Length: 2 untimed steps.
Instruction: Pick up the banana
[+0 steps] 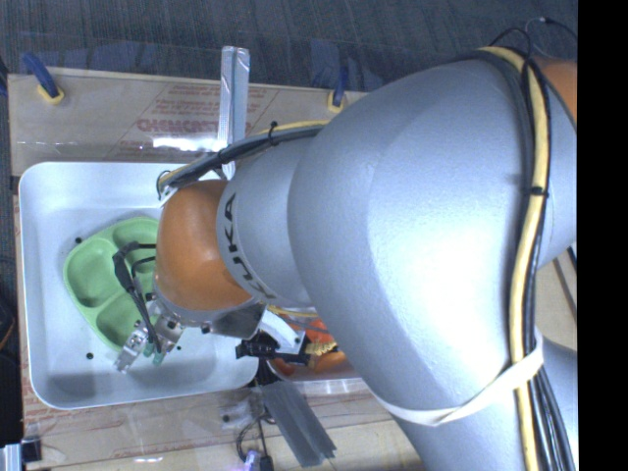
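Note:
My gripper (pixel 135 351) hangs low over the front part of the left white bin (pixel 49 263), its tip close to the bin floor. It sits just in front of a green divided dish (pixel 93 273) that lies in the middle of that bin. The grey arm with its orange band (pixel 191 253) covers most of the bench and hides the bin's right side. A strip of yellow and orange (pixel 316 344) peeks out from under the arm near the front edge; I cannot tell what it is.
The right bin is hidden almost wholly by the arm. A clear upright post (pixel 235 96) stands behind the left bin on the brown board (pixel 118 106). A grey bar (pixel 299 420) juts out at the bench's front edge.

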Available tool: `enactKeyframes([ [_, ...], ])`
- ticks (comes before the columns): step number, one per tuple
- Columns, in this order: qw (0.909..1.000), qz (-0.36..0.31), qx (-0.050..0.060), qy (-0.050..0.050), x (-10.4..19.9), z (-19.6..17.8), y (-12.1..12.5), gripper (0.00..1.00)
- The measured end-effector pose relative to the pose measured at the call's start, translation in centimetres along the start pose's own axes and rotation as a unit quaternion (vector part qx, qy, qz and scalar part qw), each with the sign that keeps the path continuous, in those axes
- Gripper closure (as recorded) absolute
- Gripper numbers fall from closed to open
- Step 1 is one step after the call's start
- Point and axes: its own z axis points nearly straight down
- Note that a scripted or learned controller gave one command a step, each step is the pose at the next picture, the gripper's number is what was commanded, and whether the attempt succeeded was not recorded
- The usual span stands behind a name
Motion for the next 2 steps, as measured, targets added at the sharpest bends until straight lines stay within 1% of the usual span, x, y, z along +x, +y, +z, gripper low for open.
enactKeyframes([
  [1, 1.0000, -0.004, 0.005, 0.007, 0.5, -0.6, -0.1, 1.00],
  [2, 0.9963, -0.086, 0.000, -0.001, 2.7, -8.9, 3.7, 1.00],
])
